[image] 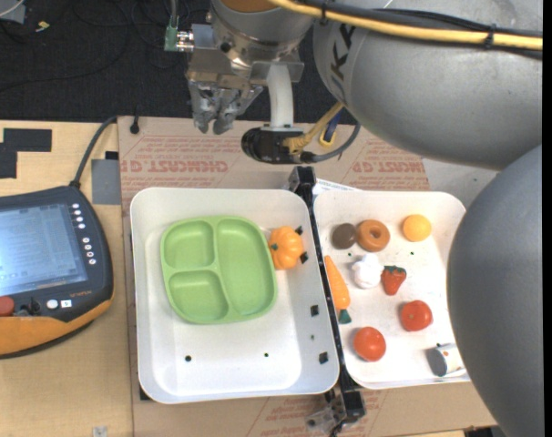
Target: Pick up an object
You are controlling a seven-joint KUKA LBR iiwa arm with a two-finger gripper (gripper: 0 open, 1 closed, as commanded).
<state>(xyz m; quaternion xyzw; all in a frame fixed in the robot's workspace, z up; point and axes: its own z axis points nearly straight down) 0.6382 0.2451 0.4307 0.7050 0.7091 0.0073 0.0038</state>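
My gripper [216,116] hangs high above the cardboard behind the left bin [158,353], with its fingers close together and nothing between them. The left bin holds a green divided plate [218,269] and an orange pepper [287,247] against its right wall. In the right bin [444,209] lie a brown doughnut [373,236], a dark chocolate doughnut [344,236], an orange fruit [417,228], a white piece [366,270], a strawberry [394,279], a carrot [337,283], two red tomatoes [415,315] [370,343] and a small grey thing [437,361].
A teach pendant [39,262] lies left of the bins on the bench. The arm's large grey body [440,71] covers the upper right and hangs over the right bin's right side. Cardboard [167,153] lies behind the bins.
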